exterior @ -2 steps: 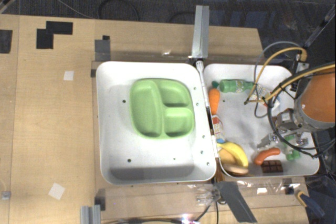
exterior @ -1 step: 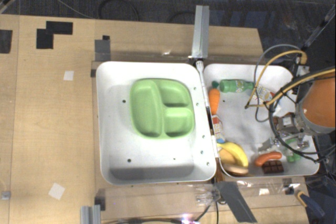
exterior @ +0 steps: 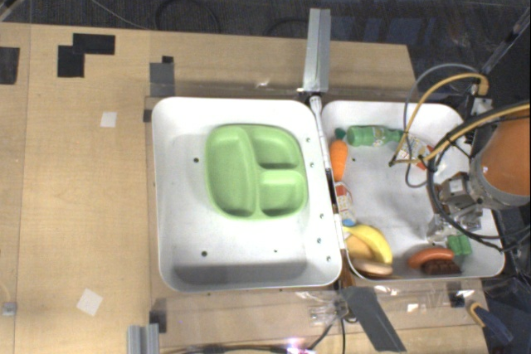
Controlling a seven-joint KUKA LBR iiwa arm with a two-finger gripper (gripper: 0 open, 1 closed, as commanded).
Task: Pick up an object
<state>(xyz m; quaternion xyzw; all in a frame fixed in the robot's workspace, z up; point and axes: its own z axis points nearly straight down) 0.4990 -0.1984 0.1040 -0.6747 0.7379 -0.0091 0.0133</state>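
The right bin (exterior: 377, 203) holds several objects. A green bottle (exterior: 373, 135) lies at its far side, with an orange carrot (exterior: 338, 159) just below it. A small red and white item (exterior: 343, 199) rests against the left wall. In the near left corner is a yellow banana (exterior: 371, 246). A brown-red sausage (exterior: 433, 259) and a small green block (exterior: 460, 244) sit at the near right. My gripper (exterior: 450, 221) hangs low over the bin's right side, just above the sausage and the green block. Nothing is visibly held.
The left bin (exterior: 178, 203) carries a light green divided tray (exterior: 253, 170). A metal post (exterior: 316, 54) stands at the far end between the bins. Yellow and black cables (exterior: 440, 108) loop over the right bin's far right corner.
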